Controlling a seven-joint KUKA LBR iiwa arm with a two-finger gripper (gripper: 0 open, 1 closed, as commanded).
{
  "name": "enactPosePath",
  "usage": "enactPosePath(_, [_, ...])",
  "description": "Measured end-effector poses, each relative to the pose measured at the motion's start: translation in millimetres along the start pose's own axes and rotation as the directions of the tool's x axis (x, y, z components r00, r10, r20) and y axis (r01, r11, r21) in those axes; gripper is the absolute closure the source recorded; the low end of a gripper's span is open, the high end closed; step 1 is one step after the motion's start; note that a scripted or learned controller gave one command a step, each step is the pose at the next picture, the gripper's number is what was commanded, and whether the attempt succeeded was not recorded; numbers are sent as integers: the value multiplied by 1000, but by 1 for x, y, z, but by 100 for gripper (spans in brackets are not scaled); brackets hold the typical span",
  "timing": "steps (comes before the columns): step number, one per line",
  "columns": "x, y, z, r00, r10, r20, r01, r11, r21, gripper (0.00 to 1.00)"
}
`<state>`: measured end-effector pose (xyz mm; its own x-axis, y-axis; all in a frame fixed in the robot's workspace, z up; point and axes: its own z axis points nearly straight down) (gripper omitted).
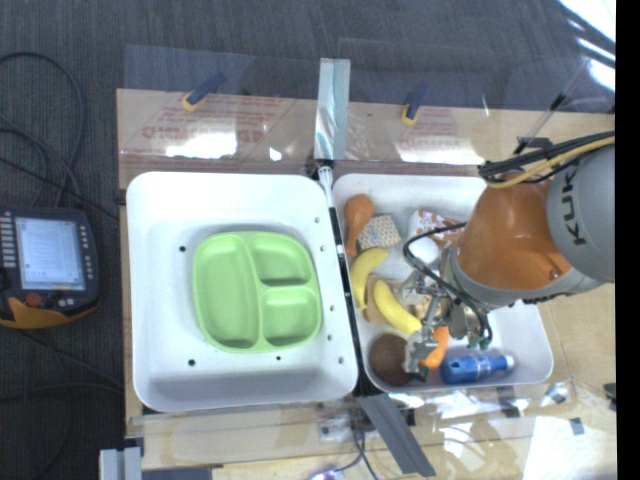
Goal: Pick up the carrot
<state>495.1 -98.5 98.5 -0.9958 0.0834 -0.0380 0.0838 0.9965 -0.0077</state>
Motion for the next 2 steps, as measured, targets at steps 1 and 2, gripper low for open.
enactPosePath(1, [-2, 2, -11, 1000, -1, 4, 1, 1000, -1, 100])
enactPosePath(2, [-5, -75, -211, 1000, -15, -24, 15, 1000, -3, 100])
